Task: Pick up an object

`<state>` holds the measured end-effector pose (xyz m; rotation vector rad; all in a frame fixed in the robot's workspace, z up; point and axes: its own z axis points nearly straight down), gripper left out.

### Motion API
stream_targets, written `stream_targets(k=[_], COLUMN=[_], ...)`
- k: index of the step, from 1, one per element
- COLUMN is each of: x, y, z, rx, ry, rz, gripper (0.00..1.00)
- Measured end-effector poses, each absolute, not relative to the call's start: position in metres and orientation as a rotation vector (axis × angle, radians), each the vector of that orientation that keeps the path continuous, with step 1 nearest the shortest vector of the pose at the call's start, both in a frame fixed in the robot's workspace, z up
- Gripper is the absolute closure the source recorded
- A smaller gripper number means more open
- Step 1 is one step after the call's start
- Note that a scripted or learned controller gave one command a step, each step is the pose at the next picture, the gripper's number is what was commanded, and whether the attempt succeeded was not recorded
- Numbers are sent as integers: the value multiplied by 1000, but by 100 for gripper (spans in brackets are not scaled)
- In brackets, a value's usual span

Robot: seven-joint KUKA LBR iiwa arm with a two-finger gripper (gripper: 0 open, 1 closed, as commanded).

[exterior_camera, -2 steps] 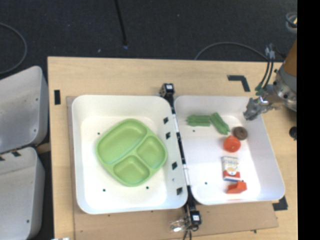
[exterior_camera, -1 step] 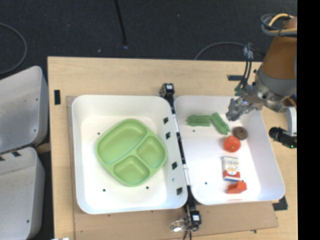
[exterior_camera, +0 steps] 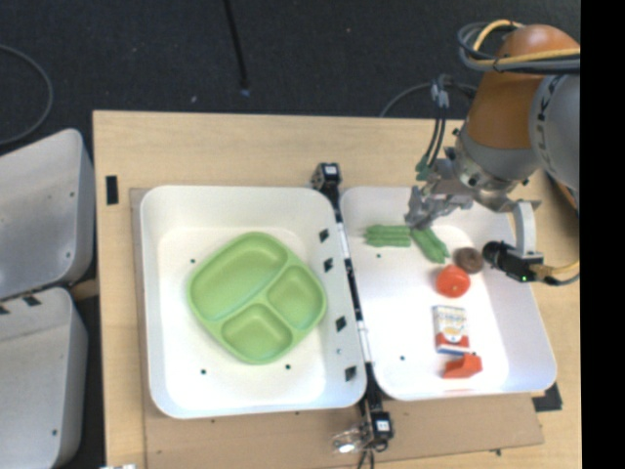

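While the arm reaches in from the right, its pincer (exterior_camera: pixel 427 215) hangs low over the right bin (exterior_camera: pixel 410 360), close above two green pieces (exterior_camera: pixel 405 237).

From the camera above the worktop (exterior_camera: pixel 225 130), I cannot tell if the pincer is open or closed. The two green pieces lie at the bin's upper middle. Lower right of them are a small brown object (exterior_camera: pixel 469 259), an orange round object (exterior_camera: pixel 452 281), a small printed packet (exterior_camera: pixel 449 325) and an orange-red piece (exterior_camera: pixel 461 365). The left bin (exterior_camera: pixel 166 379) holds a green divided tray (exterior_camera: pixel 257 296).
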<state>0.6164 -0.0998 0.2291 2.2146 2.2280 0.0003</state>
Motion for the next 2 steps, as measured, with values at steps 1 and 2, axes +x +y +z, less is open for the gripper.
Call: stream_targets(k=[1, 2], x=[616, 639], y=[-51, 0], z=[231, 233], rx=[2216, 2212], ry=[2228, 2228], rz=[0, 4], gripper=[100, 100])
